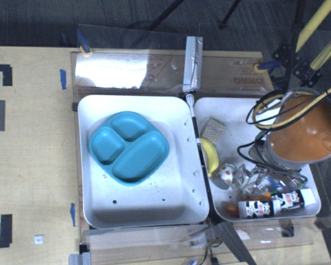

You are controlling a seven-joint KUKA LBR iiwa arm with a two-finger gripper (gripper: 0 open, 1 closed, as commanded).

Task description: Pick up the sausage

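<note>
A small reddish-brown piece that looks like the sausage lies at the front edge of the right bin. It is partly hidden by a black-and-white patterned tube. My gripper hangs low over the right bin's front half, just above and to the right of the sausage and right of a small white ball. The grey wrist with its orange band covers the bin's right side. Nothing can be seen held.
A yellow banana lies along the right bin's left wall, with a grey mesh-textured piece behind it. The left bin holds a blue divided plate. Cables loop above the wrist.
</note>
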